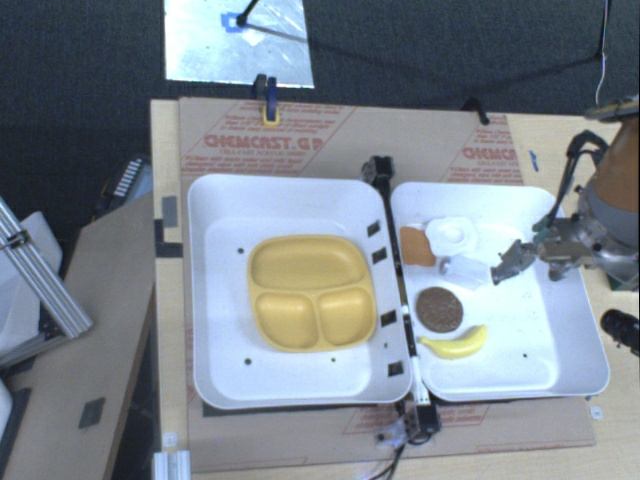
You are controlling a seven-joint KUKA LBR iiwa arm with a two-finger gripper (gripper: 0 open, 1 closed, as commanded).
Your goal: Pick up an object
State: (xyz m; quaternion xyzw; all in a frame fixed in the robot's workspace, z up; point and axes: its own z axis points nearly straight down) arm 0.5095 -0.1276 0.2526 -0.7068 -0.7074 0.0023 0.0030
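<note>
Gripper (pixel 508 264) over right bin (pixel 570 368), just beside white item (pixel 465 268); finger state cannot be told, view too coarse. Banana (pixel 455 344) lies near the front.

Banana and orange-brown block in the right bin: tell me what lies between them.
In the camera view, a round brown disc lies between the banana and the orange-brown block, on the floor of the right bin.
</note>
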